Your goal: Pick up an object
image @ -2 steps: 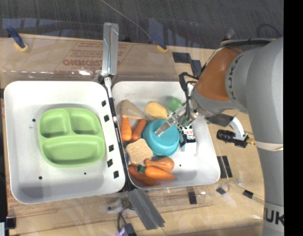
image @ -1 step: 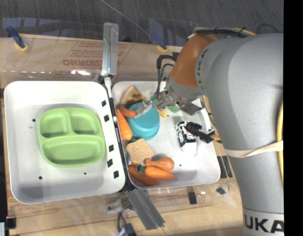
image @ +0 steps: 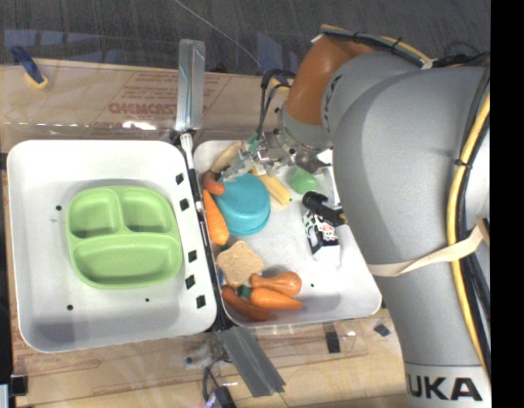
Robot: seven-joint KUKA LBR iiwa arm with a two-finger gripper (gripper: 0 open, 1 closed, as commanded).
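Note:
My gripper (image: 249, 158) reaches down at the back of the right bin (image: 357, 272), just above the blue bowl (image: 244, 205) and next to a pale yellow piece (image: 277, 189). Metal parts of it show beside a tan object (image: 227, 154) at the bin's back left corner. The arm's grey body and orange band (image: 317, 79) hide much of the bin's right side. A green item (image: 302, 179) lies right of the gripper. A black-and-white bottle (image: 319, 226) lies mid-bin. A slice of toast (image: 239, 263) and orange carrots (image: 275, 289) lie at the front.
The left bin (image: 41, 228) holds a green divided plate (image: 124, 233). An orange carrot (image: 214, 217) lies along the right bin's left wall. A metal bar (image: 190, 83) stands behind the bins' divider. Cardboard covers the bench behind the bins.

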